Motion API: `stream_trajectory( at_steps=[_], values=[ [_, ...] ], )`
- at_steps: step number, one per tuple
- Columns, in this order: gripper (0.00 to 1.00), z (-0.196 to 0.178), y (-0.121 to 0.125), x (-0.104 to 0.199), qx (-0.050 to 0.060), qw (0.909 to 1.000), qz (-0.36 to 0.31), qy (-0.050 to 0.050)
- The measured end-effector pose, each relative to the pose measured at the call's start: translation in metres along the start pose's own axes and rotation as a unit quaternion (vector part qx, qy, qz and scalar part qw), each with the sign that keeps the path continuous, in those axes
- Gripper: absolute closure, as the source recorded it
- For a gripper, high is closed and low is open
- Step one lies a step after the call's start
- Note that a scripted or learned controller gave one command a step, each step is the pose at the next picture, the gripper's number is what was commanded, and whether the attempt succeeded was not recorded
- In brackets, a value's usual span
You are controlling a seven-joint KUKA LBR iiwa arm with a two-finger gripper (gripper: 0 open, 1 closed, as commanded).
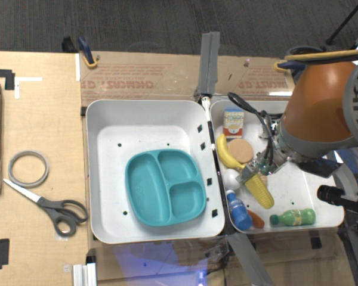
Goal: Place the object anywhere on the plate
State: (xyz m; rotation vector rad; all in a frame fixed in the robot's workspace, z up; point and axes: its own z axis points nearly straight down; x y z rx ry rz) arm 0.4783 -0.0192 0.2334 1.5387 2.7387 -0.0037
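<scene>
In the right bin [322, 213], right of centre in the frame, the gripper [258, 167] grasps the upper end of the corn cob [258, 187] between its fingers, while the teal plate [166, 187] lies in the left bin [107, 159], well apart from it.
</scene>
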Motion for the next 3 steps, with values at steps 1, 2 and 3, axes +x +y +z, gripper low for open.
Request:
stream_trajectory(
  at_steps=[1, 2, 3],
  values=[
    [1.00, 0.042, 0.061, 0.039, 0.000, 0.9977, -0.068, 0.001],
    [1.00, 0.017, 0.068, 0.099, 0.000, 0.9983, -0.058, 0.000],
    [0.00, 0.017, 0.068, 0.099, 0.000, 0.9983, -0.058, 0.000]
  ],
)
